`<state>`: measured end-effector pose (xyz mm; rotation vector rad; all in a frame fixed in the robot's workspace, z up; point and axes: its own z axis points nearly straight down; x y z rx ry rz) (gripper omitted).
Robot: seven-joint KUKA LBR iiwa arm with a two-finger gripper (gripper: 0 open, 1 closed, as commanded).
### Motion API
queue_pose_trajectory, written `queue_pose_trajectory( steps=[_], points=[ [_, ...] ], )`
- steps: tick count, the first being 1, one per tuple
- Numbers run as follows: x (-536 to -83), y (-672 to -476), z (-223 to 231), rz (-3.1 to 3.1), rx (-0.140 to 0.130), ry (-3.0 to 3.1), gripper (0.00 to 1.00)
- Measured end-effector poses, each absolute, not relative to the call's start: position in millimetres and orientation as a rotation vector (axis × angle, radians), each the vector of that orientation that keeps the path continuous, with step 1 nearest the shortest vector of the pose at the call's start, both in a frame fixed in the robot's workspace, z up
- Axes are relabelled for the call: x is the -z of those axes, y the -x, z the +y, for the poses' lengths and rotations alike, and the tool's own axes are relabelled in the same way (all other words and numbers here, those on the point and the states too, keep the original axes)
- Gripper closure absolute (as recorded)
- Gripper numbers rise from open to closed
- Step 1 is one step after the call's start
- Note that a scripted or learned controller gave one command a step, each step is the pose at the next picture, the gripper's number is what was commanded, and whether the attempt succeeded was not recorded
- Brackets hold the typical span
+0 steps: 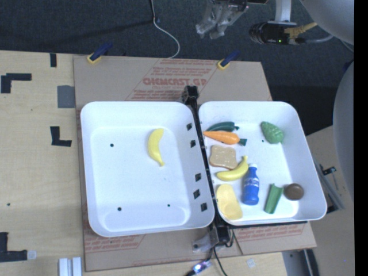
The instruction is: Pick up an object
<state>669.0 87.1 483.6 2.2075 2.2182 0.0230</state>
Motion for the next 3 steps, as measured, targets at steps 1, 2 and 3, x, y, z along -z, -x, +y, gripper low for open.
queue_pose_trajectory(
  steps=[1,2,3],
  points=[
    [-327.9,-652.8,91.2,2.23,0.023,-2.228,1.0],
    [-276.7,-667.6,113.6,2.227,0.009,-2.221,1.0],
    [-213.8,-612.3,100.8,2.226,0.017,-2.227,1.0]
  ],
)
